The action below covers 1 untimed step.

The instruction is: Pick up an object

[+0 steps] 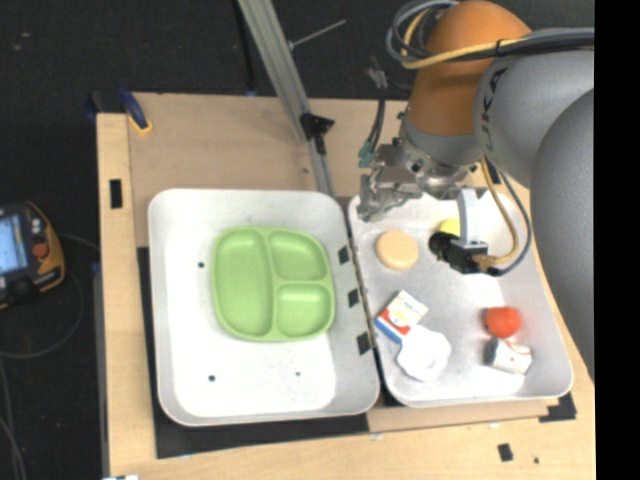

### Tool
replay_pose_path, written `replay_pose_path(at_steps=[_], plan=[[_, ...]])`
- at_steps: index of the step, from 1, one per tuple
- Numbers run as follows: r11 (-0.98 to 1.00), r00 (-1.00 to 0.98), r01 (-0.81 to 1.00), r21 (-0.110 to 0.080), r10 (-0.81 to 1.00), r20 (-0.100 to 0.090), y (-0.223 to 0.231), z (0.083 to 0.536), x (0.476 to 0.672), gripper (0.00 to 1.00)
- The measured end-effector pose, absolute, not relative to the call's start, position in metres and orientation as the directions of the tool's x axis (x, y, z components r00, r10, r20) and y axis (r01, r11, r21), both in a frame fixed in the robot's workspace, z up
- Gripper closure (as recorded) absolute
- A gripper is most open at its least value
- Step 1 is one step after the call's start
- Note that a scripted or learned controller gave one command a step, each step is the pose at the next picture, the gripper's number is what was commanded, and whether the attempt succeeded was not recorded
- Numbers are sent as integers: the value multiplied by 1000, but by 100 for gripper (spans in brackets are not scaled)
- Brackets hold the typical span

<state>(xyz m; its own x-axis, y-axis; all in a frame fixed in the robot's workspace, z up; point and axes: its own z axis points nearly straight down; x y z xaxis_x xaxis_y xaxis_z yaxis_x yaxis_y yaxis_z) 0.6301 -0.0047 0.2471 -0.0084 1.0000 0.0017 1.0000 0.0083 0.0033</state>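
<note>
hovering over the far left corner of the right bin (458, 306), the gripper (368, 206) points down from a wrist that hangs almost upright. whether it is spread or pressed together cannot be told from this slanted view, and nothing can be seen pinched in it.

the nearest candidate for the pick is a tan disc (397, 250). it lies flat on the bin floor just beside the gripper, toward the near side and a little to the view's right. being round, it has no long axis to line up with, so the coming move looks to turn on a short shift toward the near side and then a straight descent.

farther out in the same bin, a red-and-white carton (403, 316) lies tilted near the wall shared with the other bin, touching a white crumpled wrapper (426, 354) on its near side. an orange-red ball (503, 320) and a small white piece (510, 357) sit close together toward the bin's right corner, well apart from the gripper.

the arm (545, 98) comes in from the view's right, its orange band (460, 58) directly above the wrist and its grey bulk overhanging the bin's right side. the left bin (180, 268) holds a green divided plate (272, 283), out of the gripper's present line.
</note>
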Motion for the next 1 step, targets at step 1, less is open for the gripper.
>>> replay_pose_path(at_steps=[1], plan=[[8,-8,1000,2,1000,2,44,254,642,100]])
